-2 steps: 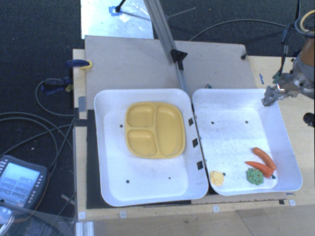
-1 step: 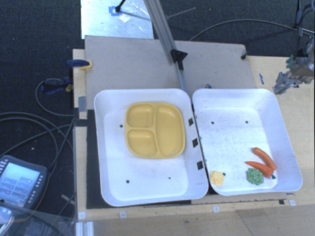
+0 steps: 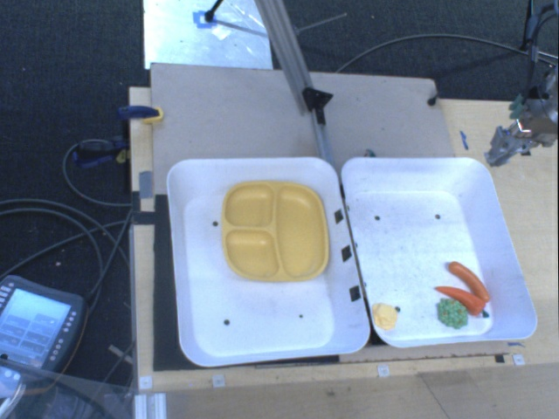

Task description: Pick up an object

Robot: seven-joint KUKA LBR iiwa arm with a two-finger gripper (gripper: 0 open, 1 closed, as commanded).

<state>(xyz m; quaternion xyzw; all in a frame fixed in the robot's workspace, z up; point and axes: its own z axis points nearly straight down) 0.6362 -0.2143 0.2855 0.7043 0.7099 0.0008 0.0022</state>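
Observation:
The right white bin [image 3: 410, 201] holds several small items near its front right corner: two orange-red sausage-like pieces [image 3: 469, 281] [image 3: 460, 298], a green broccoli-like piece [image 3: 452, 313] and a pale yellow lump [image 3: 384, 316]. My gripper [image 3: 509, 143] hangs at the far right edge of the view, above the bench beyond the right bin's back right corner, well away from the items. Nothing is visible in it.
The left white bin [image 3: 196, 321] carries a yellow three-compartment plate [image 3: 275, 230]. A grey pole [image 3: 288, 42] slants across the back board. Cables and a teach pendant [image 3: 35, 321] lie on the floor at left.

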